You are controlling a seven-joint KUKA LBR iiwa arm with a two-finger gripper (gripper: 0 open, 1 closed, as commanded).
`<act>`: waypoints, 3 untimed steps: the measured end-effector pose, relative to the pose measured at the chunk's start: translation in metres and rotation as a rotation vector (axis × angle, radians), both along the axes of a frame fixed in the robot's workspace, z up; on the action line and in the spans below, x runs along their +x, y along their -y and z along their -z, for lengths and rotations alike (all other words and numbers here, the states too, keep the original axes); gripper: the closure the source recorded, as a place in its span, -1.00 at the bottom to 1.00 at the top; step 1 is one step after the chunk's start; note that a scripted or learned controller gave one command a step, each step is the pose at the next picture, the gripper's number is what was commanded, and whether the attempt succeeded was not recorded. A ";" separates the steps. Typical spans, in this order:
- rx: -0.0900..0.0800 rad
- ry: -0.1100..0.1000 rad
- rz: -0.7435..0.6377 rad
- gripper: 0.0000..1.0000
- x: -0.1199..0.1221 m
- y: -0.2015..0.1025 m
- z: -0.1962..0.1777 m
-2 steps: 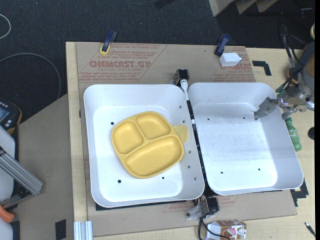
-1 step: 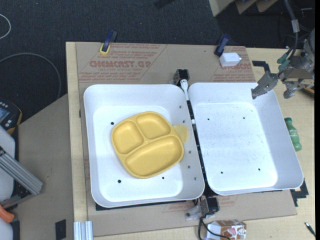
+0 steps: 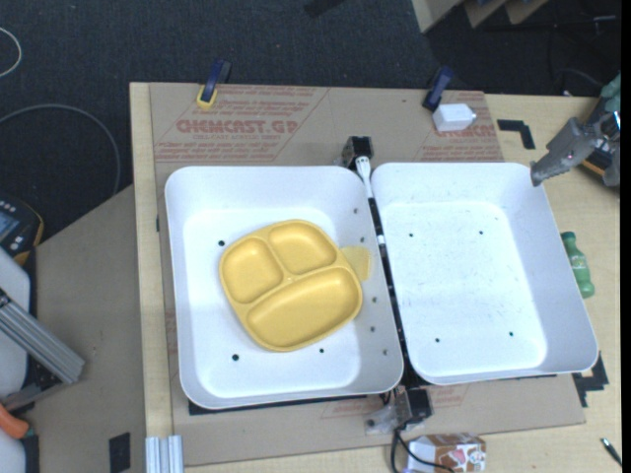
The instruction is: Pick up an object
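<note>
Resting in the left shallow white bin [image 3: 187,264], I see the yellow three-compartment plastic plate [image 3: 290,284]. My grey two-finger gripper [image 3: 562,156] hovers outside the right bin's [image 3: 552,264] far right corner, grasping nothing; its state I cannot tell.

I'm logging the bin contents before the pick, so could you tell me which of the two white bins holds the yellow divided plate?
The left bin holds the yellow divided plate; the right bin sits nearer the gripper.
</note>
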State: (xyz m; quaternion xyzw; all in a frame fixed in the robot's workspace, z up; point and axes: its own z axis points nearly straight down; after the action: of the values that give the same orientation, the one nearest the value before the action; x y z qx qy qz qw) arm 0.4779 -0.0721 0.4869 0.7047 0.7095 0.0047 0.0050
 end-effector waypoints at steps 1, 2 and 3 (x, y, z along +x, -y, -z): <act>-0.002 -0.007 0.005 1.00 0.003 0.002 -0.004; 0.002 -0.026 0.007 1.00 0.001 -0.012 0.107; 0.002 -0.022 -0.003 1.00 0.001 -0.125 0.169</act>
State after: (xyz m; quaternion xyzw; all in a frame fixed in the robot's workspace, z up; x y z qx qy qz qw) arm 0.4785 0.0534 0.3182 0.7036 0.7106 -0.0023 -0.0037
